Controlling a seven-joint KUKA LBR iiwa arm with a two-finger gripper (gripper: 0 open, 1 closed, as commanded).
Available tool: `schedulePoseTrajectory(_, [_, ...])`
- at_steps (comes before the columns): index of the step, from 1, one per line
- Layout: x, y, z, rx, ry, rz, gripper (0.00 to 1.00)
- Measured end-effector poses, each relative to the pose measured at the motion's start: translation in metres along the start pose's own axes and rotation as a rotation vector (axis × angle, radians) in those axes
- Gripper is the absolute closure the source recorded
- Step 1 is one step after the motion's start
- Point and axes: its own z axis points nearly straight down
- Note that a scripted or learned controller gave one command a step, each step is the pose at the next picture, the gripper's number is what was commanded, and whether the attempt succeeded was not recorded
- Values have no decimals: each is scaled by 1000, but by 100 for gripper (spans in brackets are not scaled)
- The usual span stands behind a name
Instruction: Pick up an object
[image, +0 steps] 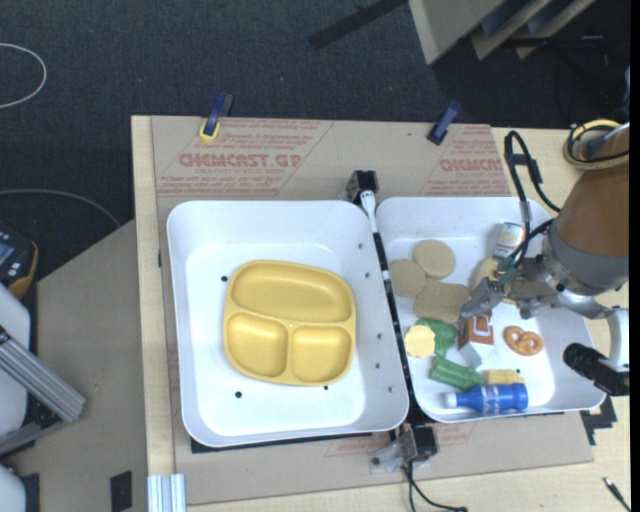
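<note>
My gripper (503, 303) hangs over the middle of the right bin (570, 398), reaching in from the right, with its fingers (479, 299) spread open and nothing held between them. A small red and white piece (481, 331) lies just below the left finger. Close by are a pretzel (523, 342), three tan round discs (434, 258), a yellow and green piece (425, 338), a green piece (455, 374), a blue bottle (488, 398) and a small jar (506, 238).
The left bin (190, 300) holds a yellow divided plate (290, 322). A black divider clip (362, 185) sits between the bins at the back. A black cable (522, 170) loops down to the arm.
</note>
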Motion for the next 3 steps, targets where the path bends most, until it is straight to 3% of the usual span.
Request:
schedulePoseTrajectory(1, [0, 3, -5, -12, -2, -3, 0])
schedulePoseTrajectory(2, [6, 3, 57, -5, 0, -3, 0])
schedulePoseTrajectory(3, [5, 5, 97, -15, -4, -1, 0])
